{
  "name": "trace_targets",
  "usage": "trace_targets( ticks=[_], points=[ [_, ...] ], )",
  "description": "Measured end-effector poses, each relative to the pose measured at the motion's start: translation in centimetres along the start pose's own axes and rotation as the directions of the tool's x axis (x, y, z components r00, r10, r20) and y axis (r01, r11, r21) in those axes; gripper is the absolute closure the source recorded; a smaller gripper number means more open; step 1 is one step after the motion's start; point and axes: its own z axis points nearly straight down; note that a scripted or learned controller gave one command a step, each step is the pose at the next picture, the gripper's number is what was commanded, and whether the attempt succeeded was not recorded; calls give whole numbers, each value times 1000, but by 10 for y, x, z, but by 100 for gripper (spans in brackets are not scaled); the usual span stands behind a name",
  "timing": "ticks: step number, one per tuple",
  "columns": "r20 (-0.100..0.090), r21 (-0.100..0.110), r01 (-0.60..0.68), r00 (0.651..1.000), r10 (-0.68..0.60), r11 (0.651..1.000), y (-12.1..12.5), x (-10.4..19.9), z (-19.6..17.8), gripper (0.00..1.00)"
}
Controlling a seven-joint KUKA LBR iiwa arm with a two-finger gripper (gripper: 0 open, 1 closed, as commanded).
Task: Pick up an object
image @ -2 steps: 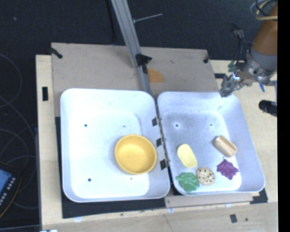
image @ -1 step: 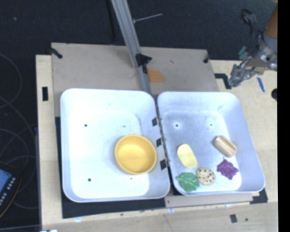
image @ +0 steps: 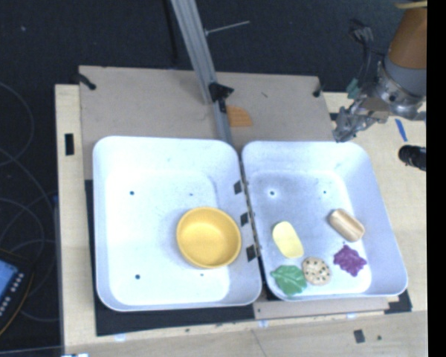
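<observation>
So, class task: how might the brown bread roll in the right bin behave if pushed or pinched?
The brown bread roll looks rounded and elongated, so a sideways push would probably make it roll. It lies apart from the purple grapes, so there seems room to roll. Its smooth, curved surface may slip from a pinch. It looks like a small toy, likely light.

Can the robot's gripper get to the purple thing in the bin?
Probably yes. The gripper hangs above the right bin's far corner, and the purple thing lies uncovered near the front, with nothing standing between them.
</observation>
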Motion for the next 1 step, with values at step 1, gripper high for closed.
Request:
trace_targets(
  ticks=[1],
  points=[
    [-1, 1, 0, 1000, 0, 1000, -20, 41, 0, 100]
  ],
)
